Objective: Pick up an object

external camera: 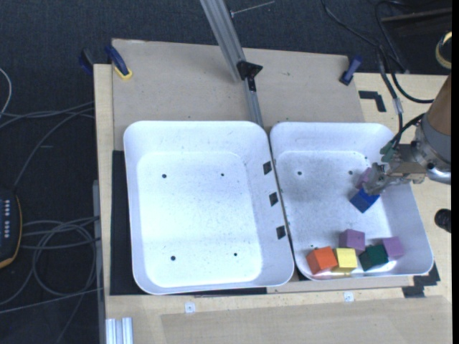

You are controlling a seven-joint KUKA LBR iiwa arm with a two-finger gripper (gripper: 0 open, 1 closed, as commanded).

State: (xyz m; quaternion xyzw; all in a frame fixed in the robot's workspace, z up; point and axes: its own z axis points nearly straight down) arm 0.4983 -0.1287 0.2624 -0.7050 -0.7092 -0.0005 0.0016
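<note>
My gripper (370,186) reaches in from the right over the right bin (315,138), near its right wall. A small blue block (364,201) sits tilted right at the fingertips, and the fingers look shut on its upper part. Along the bin's front wall lie an orange block (323,258), a yellow block (346,258), a dark green block (373,256) and two purple blocks (353,239) (392,246).
The left bin (143,142) sits beside the right one, with small black clips (273,198) along the shared wall. A slanted metal pole (228,34) rises from behind the bins. Blue clamps (118,61) (351,69) hold the board's back corners.
</note>
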